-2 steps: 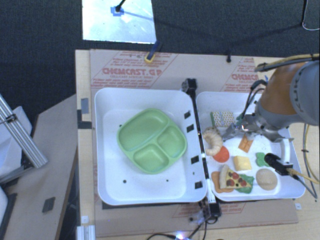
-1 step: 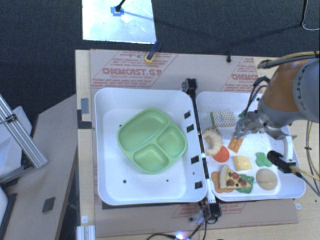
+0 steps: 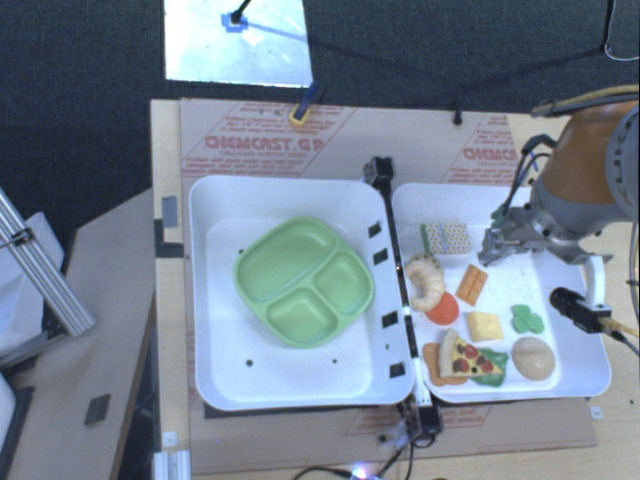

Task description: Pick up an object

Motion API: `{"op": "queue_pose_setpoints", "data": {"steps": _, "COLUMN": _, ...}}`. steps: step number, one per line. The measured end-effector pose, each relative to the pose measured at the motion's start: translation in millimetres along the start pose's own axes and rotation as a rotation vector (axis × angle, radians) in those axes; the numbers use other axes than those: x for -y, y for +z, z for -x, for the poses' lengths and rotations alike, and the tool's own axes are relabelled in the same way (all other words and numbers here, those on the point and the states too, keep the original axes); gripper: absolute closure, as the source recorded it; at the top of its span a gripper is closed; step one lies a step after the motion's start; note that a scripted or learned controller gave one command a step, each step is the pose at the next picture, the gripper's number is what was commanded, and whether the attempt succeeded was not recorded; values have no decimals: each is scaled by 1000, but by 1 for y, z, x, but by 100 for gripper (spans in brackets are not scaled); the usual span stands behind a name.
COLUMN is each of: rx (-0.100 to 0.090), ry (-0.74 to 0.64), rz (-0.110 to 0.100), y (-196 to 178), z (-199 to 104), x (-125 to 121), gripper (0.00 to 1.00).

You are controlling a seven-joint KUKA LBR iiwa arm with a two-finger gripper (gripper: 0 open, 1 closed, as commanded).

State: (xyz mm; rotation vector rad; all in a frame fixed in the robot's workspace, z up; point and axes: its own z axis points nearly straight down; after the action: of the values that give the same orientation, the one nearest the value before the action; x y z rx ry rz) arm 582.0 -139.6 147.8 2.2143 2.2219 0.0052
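Note:
The right bin (image 3: 590, 368) holds several toy foods: a pale shrimp (image 3: 426, 278), a red tomato slice (image 3: 443, 310), an orange cracker (image 3: 472, 284), a yellow cheese cube (image 3: 485, 325), a pizza slice (image 3: 466, 358), a tan bun (image 3: 533, 357), a green broccoli piece (image 3: 527, 318) and a green-white sponge-like block (image 3: 446, 237). My gripper (image 3: 497, 247) hangs over the upper part of this bin, just right of the block and above the cracker. Nothing shows between its fingers.
The left bin (image 3: 215, 363) carries a green three-compartment plate (image 3: 303, 281). A black divider strip (image 3: 392, 278) runs between the bins. The arm's orange band (image 3: 590, 158) and a black fitting (image 3: 577, 311) overhang the right bin's right side. Cardboard lies under both bins.

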Motion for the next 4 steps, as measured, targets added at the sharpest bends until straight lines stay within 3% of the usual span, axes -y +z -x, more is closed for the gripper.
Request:
{"op": "queue_pose_setpoints", "data": {"steps": 1, "rx": 1, "ry": -2, "rz": 3, "y": -62, "z": -4, "x": -8, "gripper": 100}}
{"op": "queue_pose_setpoints", "data": {"steps": 2, "rx": -1, "ry": -2, "rz": -2, "y": -78, "z": -4, "x": -9, "gripper": 100}}
{"op": "queue_pose_setpoints", "data": {"steps": 3, "rx": -2, "ry": -1, "rz": -6, "y": -75, "z": -30, "x": 35, "gripper": 100}}
{"op": "queue_pose_setpoints", "data": {"steps": 4, "rx": -3, "ry": -4, "rz": -5, "y": -79, "z": -75, "x": 57, "gripper": 100}}
